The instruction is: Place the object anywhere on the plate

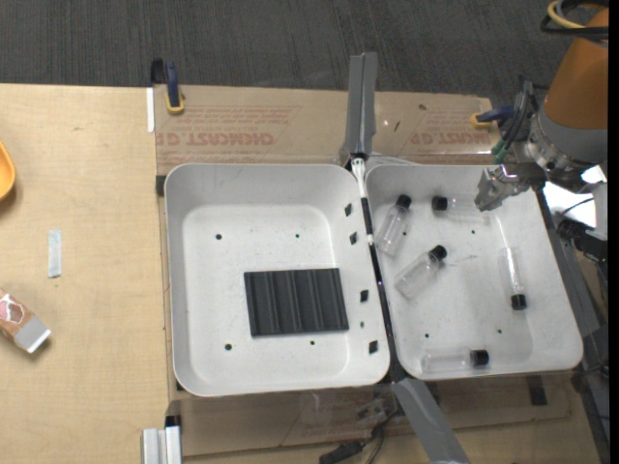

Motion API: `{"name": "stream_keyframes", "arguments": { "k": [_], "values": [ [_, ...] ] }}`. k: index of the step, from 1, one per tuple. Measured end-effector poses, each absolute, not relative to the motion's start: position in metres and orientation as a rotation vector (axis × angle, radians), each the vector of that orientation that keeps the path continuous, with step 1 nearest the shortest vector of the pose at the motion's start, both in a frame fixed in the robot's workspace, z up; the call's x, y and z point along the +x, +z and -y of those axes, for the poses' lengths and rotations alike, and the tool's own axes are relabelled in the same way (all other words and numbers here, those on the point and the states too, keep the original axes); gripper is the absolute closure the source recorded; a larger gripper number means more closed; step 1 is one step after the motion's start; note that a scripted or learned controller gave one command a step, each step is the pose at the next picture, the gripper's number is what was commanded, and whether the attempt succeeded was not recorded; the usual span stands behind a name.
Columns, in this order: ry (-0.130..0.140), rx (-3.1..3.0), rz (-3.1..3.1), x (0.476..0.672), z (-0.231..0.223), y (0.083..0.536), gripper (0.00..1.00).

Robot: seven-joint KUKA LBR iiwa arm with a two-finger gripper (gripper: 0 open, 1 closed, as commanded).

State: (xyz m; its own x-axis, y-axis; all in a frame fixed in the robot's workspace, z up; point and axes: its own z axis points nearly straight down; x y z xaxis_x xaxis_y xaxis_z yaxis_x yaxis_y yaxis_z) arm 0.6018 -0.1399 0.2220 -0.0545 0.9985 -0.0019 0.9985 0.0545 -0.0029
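Taking the dark ribbed rectangular plate (295, 301) as the landmark: it lies flat on the floor of the left shallow white bin (193, 211), a little below that bin's middle. Far to the plate's left, on the pale wooden bench (77, 162), lie a small grey strip (54, 253) and, lower down, a reddish packet with a grey end (21, 324); an orange rim (5, 172) shows at the picture's left edge. Above the plate, behind both bins, a brown cardboard sheet (319, 124) bears red print reading "CHEMCMZT", seen upside down; the smaller lines are too blurred to read.

To the plate's right, the right shallow white bin (542, 259) holds several clear plastic vials with black caps: one (392, 225) nearest the divider, one (422, 270) at the centre, one (511, 274) further right, one (453, 361) at the near wall, plus a loose black cap (440, 202).

The gripper (488, 193) hangs over that bin's far right corner, well apart from the plate; whether it is wide or narrow I cannot tell.
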Motion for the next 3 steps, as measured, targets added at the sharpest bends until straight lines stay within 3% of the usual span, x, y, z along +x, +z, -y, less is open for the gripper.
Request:
{"name": "stream_keyframes", "arguments": {
  "k": [1,2,3],
  "values": [
    [0.002,-1.929,2.481,0.597,0.055,0.280,1.00],
    [0.003,-1.740,2.615,0.591,-0.002,0.284,1.00],
    [0.001,-1.601,2.704,0.572,-0.079,0.306,1.00]
  ]
}}
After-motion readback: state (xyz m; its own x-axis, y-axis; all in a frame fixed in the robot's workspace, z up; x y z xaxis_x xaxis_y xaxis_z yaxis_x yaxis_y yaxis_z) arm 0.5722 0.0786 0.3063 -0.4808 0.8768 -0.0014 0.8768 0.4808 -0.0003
